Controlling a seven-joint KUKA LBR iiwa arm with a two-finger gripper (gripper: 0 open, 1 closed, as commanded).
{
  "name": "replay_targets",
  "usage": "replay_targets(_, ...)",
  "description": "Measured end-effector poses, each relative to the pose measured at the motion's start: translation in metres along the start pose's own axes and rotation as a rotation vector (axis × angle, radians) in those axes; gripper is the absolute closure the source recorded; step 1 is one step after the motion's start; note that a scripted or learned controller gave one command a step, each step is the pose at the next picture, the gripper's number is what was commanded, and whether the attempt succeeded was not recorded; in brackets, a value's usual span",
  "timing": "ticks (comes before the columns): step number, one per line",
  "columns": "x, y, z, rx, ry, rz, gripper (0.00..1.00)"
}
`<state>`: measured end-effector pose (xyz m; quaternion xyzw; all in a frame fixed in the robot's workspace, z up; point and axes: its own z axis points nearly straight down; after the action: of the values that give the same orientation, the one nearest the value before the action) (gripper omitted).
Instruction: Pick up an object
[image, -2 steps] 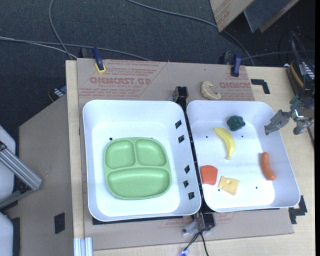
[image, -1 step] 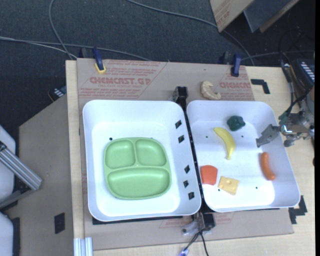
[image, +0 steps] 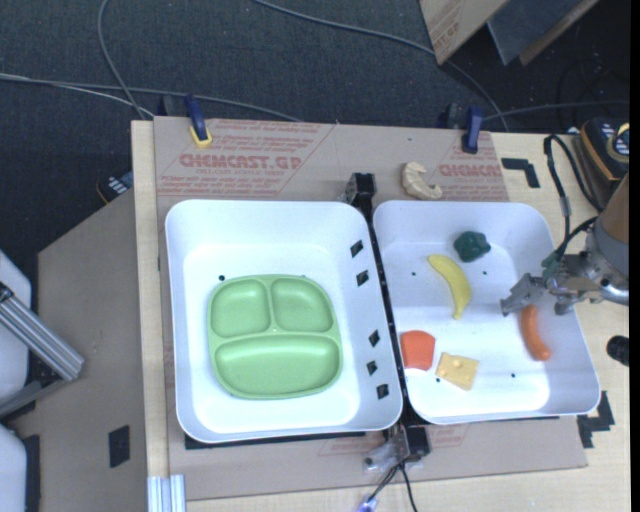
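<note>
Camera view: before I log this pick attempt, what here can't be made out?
- Gripper: small and blurred above the orange sausage-shaped toy; whether it touches the toy cannot be told.
- Arm: cut off by the right edge.
- Dark green toy: too small to identify.
- Beige item behind the right bin: too small to identify.
- Green divided tray: surface detail washed out.

Red "CHEMCAST GP" print on brown board (image: 240, 155), repeated partly at right
</note>
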<state>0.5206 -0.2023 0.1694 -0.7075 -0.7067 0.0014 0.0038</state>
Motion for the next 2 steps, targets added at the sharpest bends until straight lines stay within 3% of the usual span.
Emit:
replay_targets(1, 0.002, 0.004, 0.043, -0.003, -0.001, -0.002, 0.00)
replay_targets(2, 0.002, 0.005, 0.029, -0.008, -0.002, -0.002, 1.00)
